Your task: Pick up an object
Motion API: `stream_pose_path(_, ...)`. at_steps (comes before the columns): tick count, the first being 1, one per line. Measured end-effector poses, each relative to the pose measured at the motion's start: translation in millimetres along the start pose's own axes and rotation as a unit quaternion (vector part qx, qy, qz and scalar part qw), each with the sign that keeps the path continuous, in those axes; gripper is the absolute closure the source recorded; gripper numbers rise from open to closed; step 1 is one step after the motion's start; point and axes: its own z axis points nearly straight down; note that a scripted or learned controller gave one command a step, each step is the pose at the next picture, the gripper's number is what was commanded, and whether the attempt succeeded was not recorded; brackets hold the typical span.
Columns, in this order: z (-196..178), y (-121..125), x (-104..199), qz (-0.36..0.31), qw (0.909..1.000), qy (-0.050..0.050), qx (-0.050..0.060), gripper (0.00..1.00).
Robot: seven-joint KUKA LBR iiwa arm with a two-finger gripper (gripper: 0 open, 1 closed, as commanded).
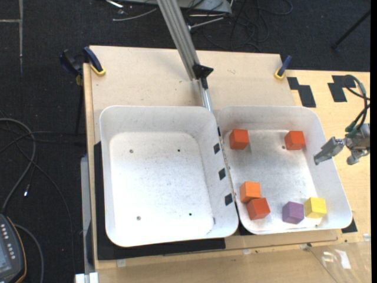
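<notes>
We see the left bin (pixel 118 158) beside the right bin (pixel 330 158), which holds six blocks: orange cubes (pixel 238 139), a red one (pixel 258 208), purple (pixel 292 212) and yellow (pixel 316 207). Our gripper (pixel 336 149) hovers at the right bin's right rim, and its grip is unclear.

Matt white plastic bins (pixel 159 119); pale wood bench (pixel 147 75).

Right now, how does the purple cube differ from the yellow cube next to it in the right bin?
The purple cube is violet; the yellow cube is bright yellow. The purple one lies nearer the bin's middle, the yellow one closer to the right bin's outer rim. Both are small blocks of similar size, side by side.
</notes>
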Motion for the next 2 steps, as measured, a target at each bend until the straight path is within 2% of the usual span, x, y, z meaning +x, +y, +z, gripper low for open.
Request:
stream_pose_path(1,140.2,60.8,10.6,-0.002,1.0000,0.001,0.003,0.00)
stream_pose_path(2,182.0,147.2,-12.6,-0.002,1.0000,-0.001,-0.001,0.00)
